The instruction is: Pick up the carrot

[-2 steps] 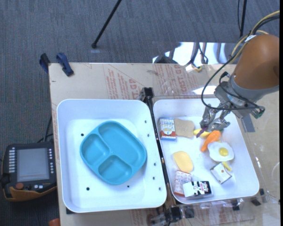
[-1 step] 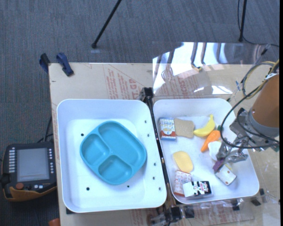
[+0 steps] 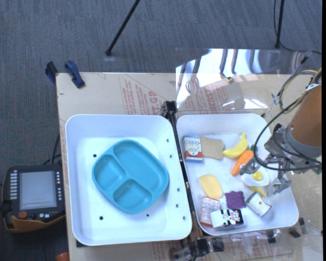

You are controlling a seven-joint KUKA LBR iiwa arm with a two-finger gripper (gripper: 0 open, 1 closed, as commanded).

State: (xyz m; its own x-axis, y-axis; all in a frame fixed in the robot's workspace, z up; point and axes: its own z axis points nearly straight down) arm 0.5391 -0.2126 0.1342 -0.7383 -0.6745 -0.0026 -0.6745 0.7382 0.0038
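**Observer:** Where is the carrot from where you sit?

**Arm:** The carrot (image 3: 242, 162) lies in the right bin (image 3: 217, 125), slanting, its upper end just beside the banana (image 3: 236, 146) and its lower end pointing toward the middle of the bin. My end effector (image 3: 265, 174) hangs over the right side of that bin, just beside the carrot's upper end and above a fried egg (image 3: 257, 177).

**Observer:** Have you got anything in it?

**Arm:** I see metal parts spread around the egg, but whether the fingers stand apart or together I cannot tell from this slant. Nothing shows between them, so I judge the carrot is not yet taken.

**Observer:** How would you do the pick well?

**Arm:** I think I should shift toward the left bin (image 3: 119, 125) a little, until I am centred over the carrot's middle. Then I would turn the wrist so the fingers close across its narrow width rather than along its length. The banana touches or nearly touches its top end, so I would aim lower on the body, away from that crowding. The bread slice (image 3: 212, 147) and the yellow piece (image 3: 211, 186) lie near; coming straight down should keep them from being nudged.
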